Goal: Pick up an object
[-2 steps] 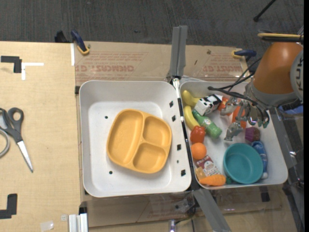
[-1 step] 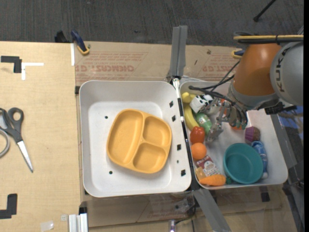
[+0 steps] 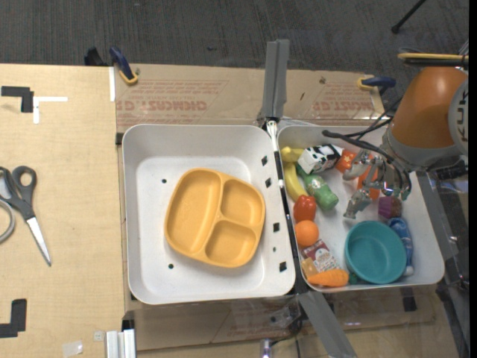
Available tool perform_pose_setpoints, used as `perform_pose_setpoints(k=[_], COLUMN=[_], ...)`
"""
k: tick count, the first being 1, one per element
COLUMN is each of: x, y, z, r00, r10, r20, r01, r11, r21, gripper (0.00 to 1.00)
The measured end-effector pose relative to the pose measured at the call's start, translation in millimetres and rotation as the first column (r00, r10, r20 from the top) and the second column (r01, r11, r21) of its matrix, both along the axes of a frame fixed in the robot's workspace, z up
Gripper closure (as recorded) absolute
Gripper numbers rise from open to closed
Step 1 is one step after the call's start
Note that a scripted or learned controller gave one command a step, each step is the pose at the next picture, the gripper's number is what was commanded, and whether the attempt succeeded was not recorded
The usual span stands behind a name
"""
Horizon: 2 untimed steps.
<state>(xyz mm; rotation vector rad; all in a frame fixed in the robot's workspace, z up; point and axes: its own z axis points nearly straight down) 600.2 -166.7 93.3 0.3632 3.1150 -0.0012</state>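
The right bin [image 3: 428,200] holds several small items. Among them are a yellow banana [image 3: 291,176], a black-and-white cow toy [image 3: 322,157], a green bottle-like toy [image 3: 323,193], a red tomato [image 3: 304,209], an orange [image 3: 306,233], a snack packet [image 3: 320,258], a carrot [image 3: 329,278] and a teal bowl [image 3: 375,250]. My gripper [image 3: 361,200] hangs over the middle of this bin, just above the teal bowl and right of the green toy. Nothing visibly hangs from it. Beside it sit a purple item [image 3: 389,206] and a blue item [image 3: 402,233].
The left bin [image 3: 141,222] carries a yellow three-compartment plate [image 3: 215,217]. Scissors [image 3: 26,203] lie on the bench at far left. The arm's orange band [image 3: 428,110] looms over the right bin's far right corner. A grey divider post [image 3: 276,80] stands between the bins.
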Motion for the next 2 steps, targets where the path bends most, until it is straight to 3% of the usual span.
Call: perform_pose_setpoints(k=[1,2], x=[52,-8], y=[53,-8], z=[-1,0], r00=[0.999,0.999], r10=[-0.053,-0.042], r20=[-0.010,-0.001], r01=[0.052,0.042], r11=[0.999,0.999], r21=[-0.002,0.000], gripper=[0.00,0.00])
